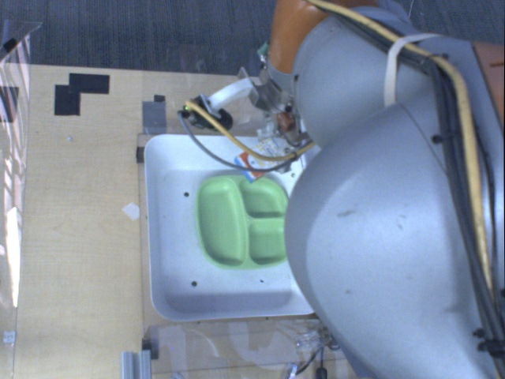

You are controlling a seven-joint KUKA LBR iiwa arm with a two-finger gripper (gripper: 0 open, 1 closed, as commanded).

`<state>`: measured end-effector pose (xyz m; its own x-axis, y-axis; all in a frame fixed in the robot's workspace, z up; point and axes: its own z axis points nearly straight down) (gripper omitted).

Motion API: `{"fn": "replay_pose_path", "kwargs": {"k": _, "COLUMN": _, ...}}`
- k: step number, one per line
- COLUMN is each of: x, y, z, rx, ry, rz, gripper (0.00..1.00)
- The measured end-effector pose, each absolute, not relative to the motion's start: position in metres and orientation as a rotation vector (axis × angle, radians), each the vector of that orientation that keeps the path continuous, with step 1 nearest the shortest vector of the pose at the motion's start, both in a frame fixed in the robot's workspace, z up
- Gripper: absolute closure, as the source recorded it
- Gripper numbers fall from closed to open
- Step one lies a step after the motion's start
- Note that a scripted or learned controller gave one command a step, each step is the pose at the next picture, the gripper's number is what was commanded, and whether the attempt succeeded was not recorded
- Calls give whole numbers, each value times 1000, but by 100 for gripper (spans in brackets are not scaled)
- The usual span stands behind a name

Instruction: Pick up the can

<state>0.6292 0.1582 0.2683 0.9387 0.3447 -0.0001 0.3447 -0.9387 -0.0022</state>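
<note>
The can (249,164) seems to be the small red-and-blue thing in the white bin (170,235), just beside the green tray (229,221). Its label is too small to read. The tool (276,129) hangs near above it, and one cannot tell whether it is clenched or released.

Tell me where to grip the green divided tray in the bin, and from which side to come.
Probably its left raised rim, coming straight down from above. The green tray lies flat on the floor of the white bin, so its rim and the ridges between compartments are the only upstanding edges. Its right side lies under the arm.
</note>
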Motion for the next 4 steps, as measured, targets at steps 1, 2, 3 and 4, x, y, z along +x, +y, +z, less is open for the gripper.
{"fn": "replay_pose_path", "kwargs": {"k": 1, "x": 659, "y": 117, "z": 190, "rx": -3079, "ry": -627, "rz": 6, "gripper": 100}}
{"fn": "replay_pose_path", "kwargs": {"k": 2, "x": 654, "y": 82, "z": 265, "rx": -3026, "ry": -846, "rz": 2, "gripper": 100}}
{"fn": "replay_pose_path", "kwargs": {"k": 3, "x": 657, "y": 125, "z": 363, "rx": -2664, "ry": -1667, "rz": 0, "gripper": 100}}
{"fn": "replay_pose_path", "kwargs": {"k": 4, "x": 605, "y": 204, "z": 278, "rx": -2419, "ry": -2003, "rz": 4, "gripper": 100}}
